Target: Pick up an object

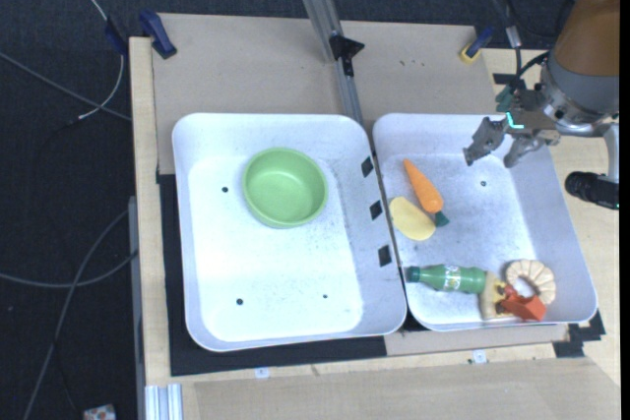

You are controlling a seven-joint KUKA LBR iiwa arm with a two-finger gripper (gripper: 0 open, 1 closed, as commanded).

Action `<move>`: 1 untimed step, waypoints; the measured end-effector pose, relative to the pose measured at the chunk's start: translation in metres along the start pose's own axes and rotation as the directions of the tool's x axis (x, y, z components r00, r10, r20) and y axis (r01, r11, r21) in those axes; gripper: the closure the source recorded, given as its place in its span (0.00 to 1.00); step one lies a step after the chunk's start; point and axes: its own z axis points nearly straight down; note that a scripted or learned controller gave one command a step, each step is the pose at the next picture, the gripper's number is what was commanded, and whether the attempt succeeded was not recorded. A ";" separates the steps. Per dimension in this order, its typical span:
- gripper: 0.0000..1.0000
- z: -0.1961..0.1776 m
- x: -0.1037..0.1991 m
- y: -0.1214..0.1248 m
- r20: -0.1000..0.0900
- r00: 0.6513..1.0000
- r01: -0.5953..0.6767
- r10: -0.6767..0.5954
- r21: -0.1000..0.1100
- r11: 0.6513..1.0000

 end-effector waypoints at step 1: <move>0.00 -0.004 0.000 0.001 0.001 1.000 0.001 -0.001 -0.007 1.000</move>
